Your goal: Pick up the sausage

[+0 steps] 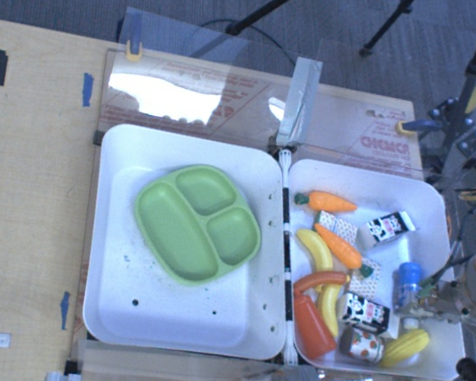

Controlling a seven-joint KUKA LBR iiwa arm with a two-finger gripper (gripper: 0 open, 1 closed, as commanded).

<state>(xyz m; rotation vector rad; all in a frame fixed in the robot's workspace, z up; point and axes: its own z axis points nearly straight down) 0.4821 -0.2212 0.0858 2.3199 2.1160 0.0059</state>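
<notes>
Two pieces nearest in right bin [361,174]: red pepper-like piece [312,330] and can [363,346]. Just behind, curved reddish sausage [317,282] lying across yellow banana [328,303], near divider. Level with it, gripper [442,301] at bin's right side, opening impossible to tell. Farthest, carrot [332,202].

A pale green three-compartment plastic plate [198,223]; two orange carrots [332,202]; cow-patterned black-and-white cartons [389,226]; a red-orange curved sausage [320,283].
</notes>
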